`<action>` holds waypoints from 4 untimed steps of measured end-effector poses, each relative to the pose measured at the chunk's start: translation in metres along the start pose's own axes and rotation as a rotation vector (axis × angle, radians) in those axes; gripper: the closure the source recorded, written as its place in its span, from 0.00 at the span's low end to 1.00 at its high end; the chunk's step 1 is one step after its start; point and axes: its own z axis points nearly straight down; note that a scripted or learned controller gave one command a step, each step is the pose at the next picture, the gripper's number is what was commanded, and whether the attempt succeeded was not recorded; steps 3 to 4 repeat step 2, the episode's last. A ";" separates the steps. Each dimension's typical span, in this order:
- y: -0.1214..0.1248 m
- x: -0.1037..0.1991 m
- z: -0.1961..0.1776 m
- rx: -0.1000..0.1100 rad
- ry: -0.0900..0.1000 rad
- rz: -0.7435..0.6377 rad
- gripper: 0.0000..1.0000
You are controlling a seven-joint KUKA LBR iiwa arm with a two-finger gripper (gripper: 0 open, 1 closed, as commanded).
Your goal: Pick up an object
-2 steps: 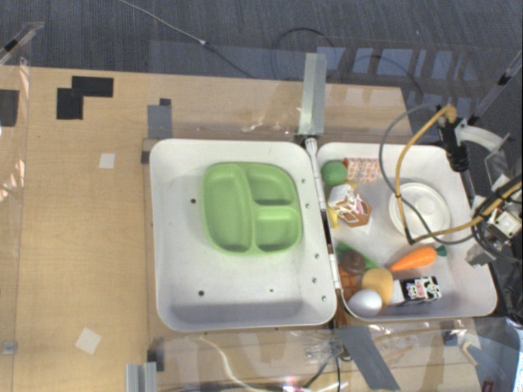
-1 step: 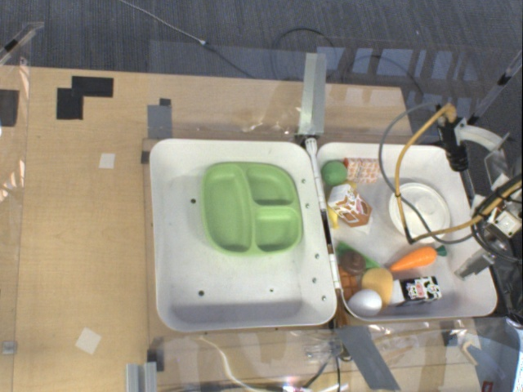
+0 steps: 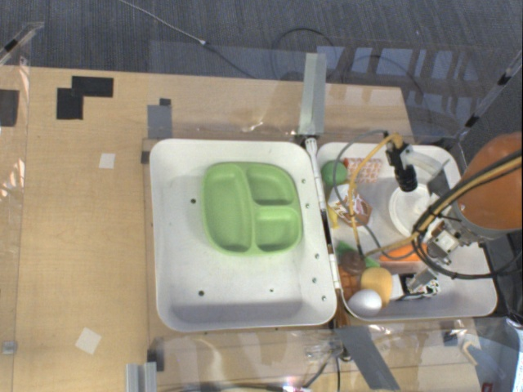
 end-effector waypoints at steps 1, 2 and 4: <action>-0.038 0.062 0.012 0.000 0.002 -0.069 0.00; -0.125 0.122 0.014 0.007 0.005 0.194 0.00; -0.125 0.122 0.014 0.007 0.005 0.194 0.00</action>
